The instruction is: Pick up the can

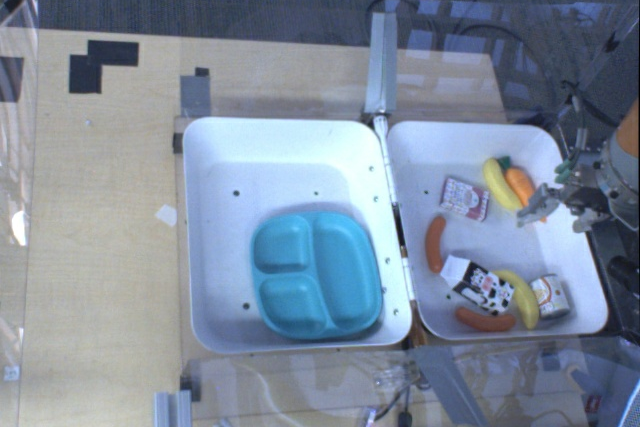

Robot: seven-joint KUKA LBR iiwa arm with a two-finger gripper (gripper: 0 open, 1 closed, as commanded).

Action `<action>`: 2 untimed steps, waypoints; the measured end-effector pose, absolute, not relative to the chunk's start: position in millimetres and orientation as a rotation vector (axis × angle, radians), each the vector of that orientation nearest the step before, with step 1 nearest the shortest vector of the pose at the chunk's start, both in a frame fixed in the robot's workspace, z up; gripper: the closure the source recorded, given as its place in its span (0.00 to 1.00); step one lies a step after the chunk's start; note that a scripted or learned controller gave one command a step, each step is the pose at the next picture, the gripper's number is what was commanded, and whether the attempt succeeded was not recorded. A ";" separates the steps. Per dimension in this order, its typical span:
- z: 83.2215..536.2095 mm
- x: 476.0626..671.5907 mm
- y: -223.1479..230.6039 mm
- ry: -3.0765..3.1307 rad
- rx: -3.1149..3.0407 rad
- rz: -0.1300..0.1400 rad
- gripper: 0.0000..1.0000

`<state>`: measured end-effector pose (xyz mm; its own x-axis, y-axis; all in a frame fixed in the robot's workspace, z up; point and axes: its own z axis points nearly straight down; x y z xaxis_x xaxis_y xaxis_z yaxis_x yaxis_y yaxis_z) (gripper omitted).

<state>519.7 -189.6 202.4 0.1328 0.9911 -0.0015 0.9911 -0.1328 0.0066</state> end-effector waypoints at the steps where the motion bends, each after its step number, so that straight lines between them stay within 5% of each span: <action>1: 88.8 492.6 -190.9 1.933 2.465 0.012 0.00; 2: 100.5 495.8 -189.9 1.934 2.458 0.021 1.00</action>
<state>495.8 -189.9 100.5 0.2352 0.9720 0.0022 0.9718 -0.2352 0.0189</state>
